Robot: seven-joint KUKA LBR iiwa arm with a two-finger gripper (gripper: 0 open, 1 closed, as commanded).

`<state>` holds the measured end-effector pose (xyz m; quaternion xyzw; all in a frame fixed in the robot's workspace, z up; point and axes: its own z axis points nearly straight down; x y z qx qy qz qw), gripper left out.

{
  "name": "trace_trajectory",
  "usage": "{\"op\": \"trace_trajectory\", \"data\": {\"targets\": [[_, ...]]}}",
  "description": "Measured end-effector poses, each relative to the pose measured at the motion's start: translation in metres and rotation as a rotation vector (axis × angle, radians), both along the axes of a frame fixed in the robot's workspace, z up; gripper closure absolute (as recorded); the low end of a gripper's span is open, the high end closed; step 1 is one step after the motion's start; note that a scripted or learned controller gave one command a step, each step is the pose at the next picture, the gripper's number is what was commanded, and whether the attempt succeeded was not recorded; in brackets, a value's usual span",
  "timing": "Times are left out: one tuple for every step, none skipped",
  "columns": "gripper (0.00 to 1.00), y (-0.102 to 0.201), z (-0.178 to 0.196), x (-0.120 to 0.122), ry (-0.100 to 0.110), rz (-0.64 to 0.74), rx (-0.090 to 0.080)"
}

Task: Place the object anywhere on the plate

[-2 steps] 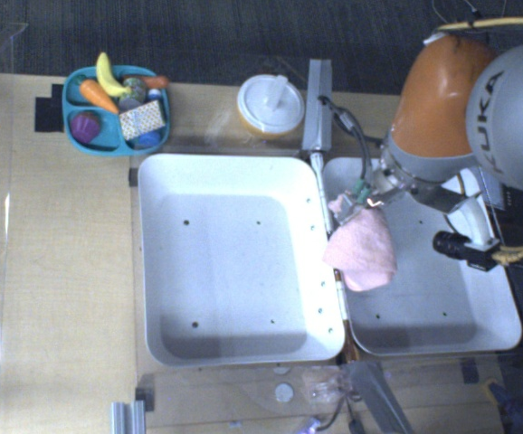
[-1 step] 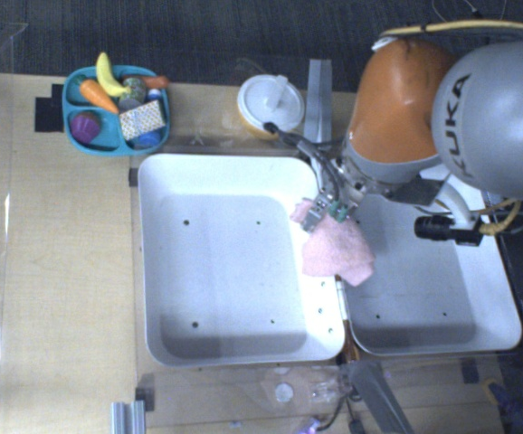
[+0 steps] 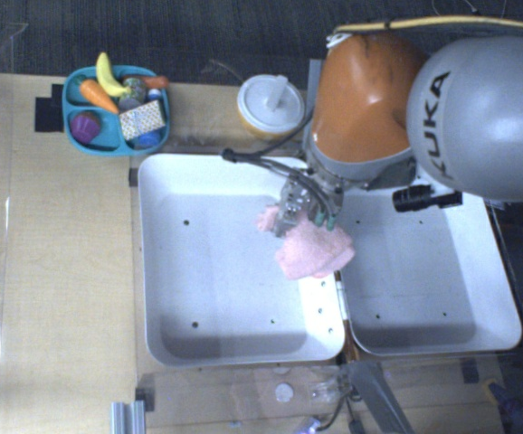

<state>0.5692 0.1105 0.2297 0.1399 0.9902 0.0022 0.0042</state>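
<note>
A pink soft object (image 3: 314, 251) hangs from my gripper (image 3: 303, 213) over the right side of the left bin (image 3: 198, 278). The fingers are shut on its upper part, and a smaller pink lobe sticks out to their left. The object's lower edge overlaps the rim between the two bins, so it looks lifted off the floor. The plate (image 3: 68, 123) is a blue divided dish on the bench at the far left, beyond the left bin's back corner. It carries a toy banana, a carrot, a purple piece and a patterned block.
A white lidded cup (image 3: 271, 104) stands just behind the left bin, between my gripper and the plate. The right bin (image 3: 424, 278) lies under the arm's grey and orange body. A black square (image 3: 49, 113) sits beside the plate.
</note>
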Motion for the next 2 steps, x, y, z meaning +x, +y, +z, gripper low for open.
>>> {"op": "trace_trajectory", "data": {"targets": [[1.00,0.0432,-0.0033,-0.0045,-0.002,0.284,-0.001],[0.00,0.0431,-0.0030,-0.0044,-0.003,0.284,-0.001]]}}
